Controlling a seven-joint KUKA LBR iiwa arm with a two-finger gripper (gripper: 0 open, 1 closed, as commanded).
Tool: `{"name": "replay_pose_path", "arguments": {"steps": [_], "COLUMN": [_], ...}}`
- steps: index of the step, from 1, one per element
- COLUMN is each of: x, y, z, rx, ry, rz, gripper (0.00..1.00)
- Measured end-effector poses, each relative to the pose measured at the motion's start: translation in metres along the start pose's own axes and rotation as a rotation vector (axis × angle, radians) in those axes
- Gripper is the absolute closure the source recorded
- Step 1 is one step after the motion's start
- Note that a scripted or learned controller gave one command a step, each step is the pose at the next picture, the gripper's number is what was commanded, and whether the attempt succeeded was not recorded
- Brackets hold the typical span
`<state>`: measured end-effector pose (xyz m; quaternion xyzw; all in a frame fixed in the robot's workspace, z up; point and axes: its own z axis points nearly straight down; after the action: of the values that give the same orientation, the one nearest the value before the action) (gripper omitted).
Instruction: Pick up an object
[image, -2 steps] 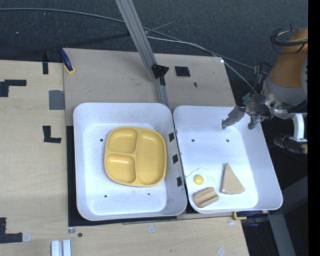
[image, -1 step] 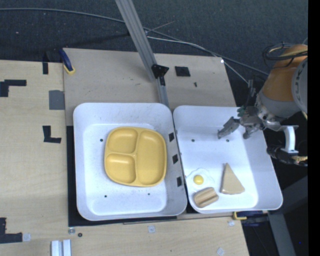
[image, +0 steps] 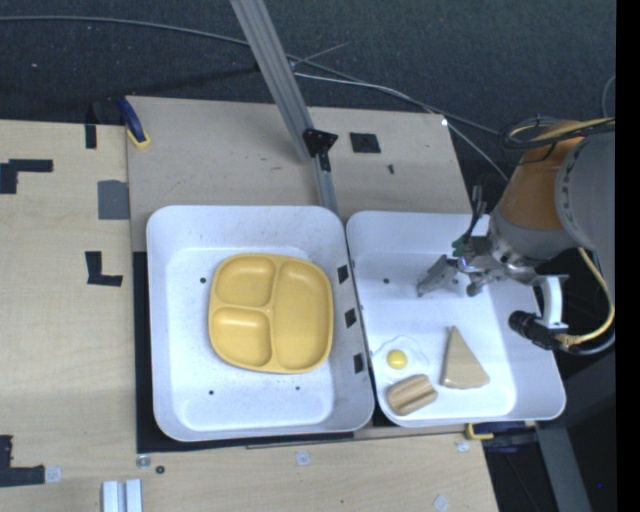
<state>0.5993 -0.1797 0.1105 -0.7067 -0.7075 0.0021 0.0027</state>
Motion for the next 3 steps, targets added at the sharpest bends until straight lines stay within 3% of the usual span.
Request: {"name": "replay_pose_path", "arguments": {"steps": [1, 2, 3], "x": [0.000, 0.000, 0.002], "y": [0.001, 0.002, 0.004], "z": [0.026, 0.013, -0.050], "rx": [-0.007, -0.012, -0.011], "ry": [-0.003, -0.005, -0.002], "rz": [-0.001, -0.001, -0.001], "gripper": [0.00, 1.00, 1.00]}}
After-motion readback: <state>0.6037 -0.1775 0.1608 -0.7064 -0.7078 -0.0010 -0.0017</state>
